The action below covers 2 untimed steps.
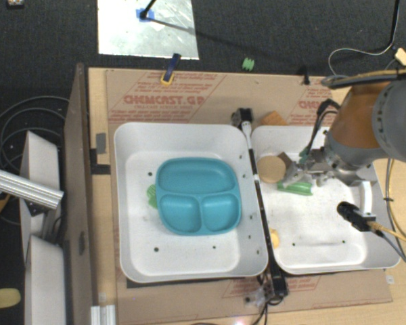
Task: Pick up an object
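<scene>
My gripper [299, 176] hangs low over the upper left part of the right bin [325, 252], with the arm coming in from the right. A flat green object [296, 189] lies right under it, partly covered by the gripper. Just to the left, a round tan object [271, 168] rests near the bin's left wall. A small yellow piece [275, 238] sits by the same wall nearer the front.
The left bin [139, 249] holds a blue divided plate [197, 195] with a green piece [151, 195] poking out from under its left edge. A tan block [274, 118] lies on the board behind the bins.
</scene>
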Motion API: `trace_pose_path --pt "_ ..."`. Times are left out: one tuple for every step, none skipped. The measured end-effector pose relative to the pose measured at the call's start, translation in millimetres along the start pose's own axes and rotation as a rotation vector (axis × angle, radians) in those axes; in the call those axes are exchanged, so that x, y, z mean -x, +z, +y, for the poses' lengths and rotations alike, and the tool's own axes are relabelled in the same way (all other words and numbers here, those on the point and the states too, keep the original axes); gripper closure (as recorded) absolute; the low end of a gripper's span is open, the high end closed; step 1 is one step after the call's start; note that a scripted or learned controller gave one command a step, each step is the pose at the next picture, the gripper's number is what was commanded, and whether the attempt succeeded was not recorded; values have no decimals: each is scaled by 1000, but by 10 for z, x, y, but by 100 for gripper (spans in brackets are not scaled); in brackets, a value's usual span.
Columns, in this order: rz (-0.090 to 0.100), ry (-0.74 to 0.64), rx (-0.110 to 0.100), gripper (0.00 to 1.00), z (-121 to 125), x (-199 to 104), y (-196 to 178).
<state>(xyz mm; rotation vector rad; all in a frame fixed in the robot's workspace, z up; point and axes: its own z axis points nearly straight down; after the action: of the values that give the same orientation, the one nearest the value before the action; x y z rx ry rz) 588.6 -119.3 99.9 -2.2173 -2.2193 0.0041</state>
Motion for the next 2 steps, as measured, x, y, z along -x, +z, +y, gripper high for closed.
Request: trace_pose_path --pt "-5 0 14 0 589 535 90" --pt "-14 -8 9 0 571 -328 135"
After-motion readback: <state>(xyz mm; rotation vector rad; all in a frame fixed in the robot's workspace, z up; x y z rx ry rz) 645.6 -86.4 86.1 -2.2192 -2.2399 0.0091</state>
